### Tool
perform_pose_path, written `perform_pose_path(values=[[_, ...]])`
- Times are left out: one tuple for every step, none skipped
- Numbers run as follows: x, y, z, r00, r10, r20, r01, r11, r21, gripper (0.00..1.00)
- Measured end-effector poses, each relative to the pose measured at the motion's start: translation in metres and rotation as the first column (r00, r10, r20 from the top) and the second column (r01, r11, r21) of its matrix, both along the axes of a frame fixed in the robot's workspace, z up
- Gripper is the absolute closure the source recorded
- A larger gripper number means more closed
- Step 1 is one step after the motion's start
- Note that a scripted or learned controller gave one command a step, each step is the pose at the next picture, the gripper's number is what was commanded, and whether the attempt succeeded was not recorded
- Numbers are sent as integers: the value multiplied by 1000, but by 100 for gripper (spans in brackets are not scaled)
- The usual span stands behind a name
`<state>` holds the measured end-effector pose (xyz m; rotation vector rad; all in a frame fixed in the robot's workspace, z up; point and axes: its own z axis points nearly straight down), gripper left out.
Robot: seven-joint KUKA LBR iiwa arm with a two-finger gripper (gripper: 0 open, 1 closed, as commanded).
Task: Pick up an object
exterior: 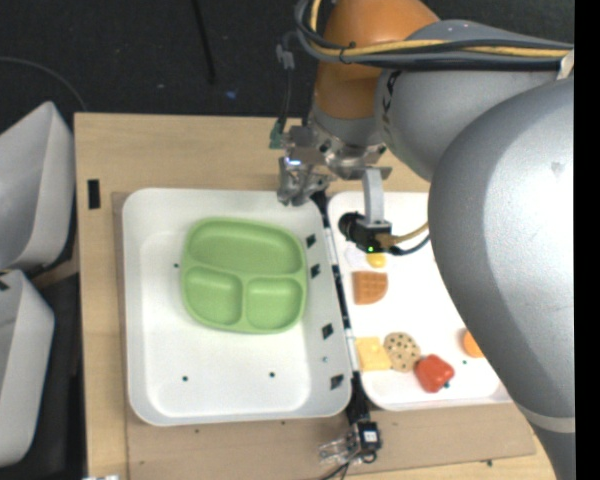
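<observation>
The right bin (pixel 420 400) holds several small food toys. A small yellow piece (pixel 377 260) lies near its left wall, with an orange-brown slice (pixel 370 287) just below it. Nearer the front lie a yellow square (pixel 372 354), a chocolate-chip cookie (pixel 401 348) and a red pepper (pixel 434 372). An orange item (pixel 470 343) peeks out from under the arm. My gripper (pixel 298 182) hangs over the far end of the divide between the two bins, above the left bin's back right corner and apart from all the toys.
A green divided plate (pixel 245 275) lies in the left bin (pixel 150 368). The big grey arm covers the right bin's right side. A black module with a green light (pixel 366 232) hangs by the wrist over the right bin's far left. White housings (pixel 20 188) stand at the far left.
</observation>
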<state>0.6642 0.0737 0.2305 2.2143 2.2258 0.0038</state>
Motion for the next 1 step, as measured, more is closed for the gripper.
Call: perform_pose_path(values=[[-1,-3,0,1000,-2,-3,2,1000,-2,0]])
